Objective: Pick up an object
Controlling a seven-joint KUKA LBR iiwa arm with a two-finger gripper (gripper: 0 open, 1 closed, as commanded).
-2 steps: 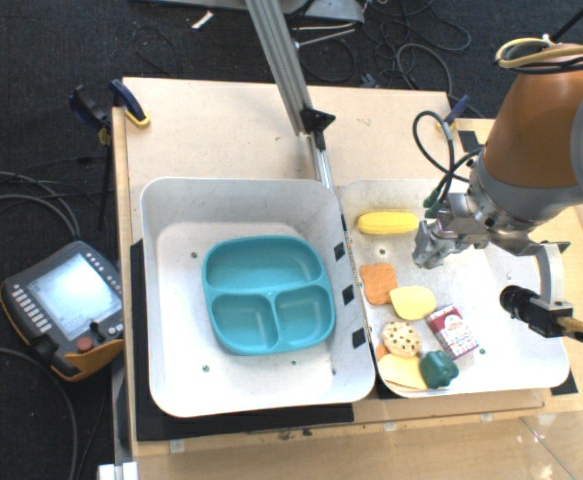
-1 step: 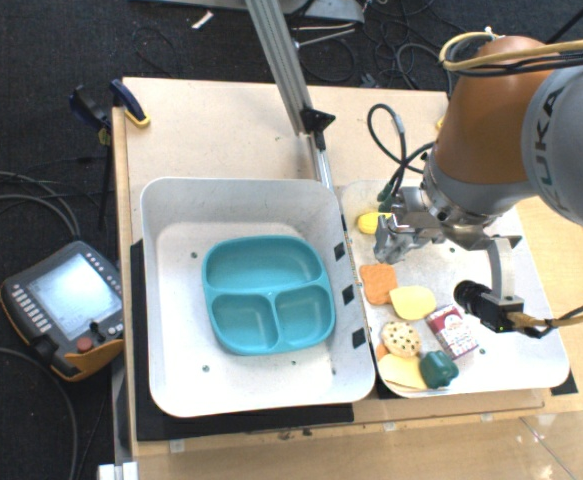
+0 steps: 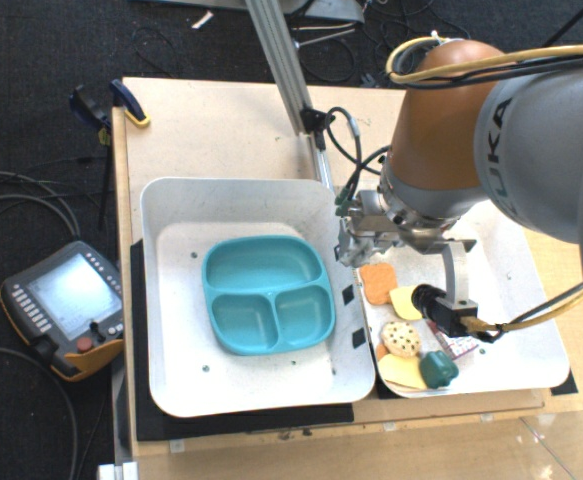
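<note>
Objects for picking are seen clustered at the near left end of the right bin (image 3: 531, 363): an orange piece (image 3: 378, 282), a pale yellow piece (image 3: 406, 302), a spotted cookie (image 3: 402, 340), a yellow wedge (image 3: 401, 372) and a dark green item (image 3: 437, 369). The gripper (image 3: 363, 240) is positioned just above the orange piece, at frame centre; its state cannot be told. A teal divided tray (image 3: 268, 293) is noted in the left bin (image 3: 171, 268).
</note>
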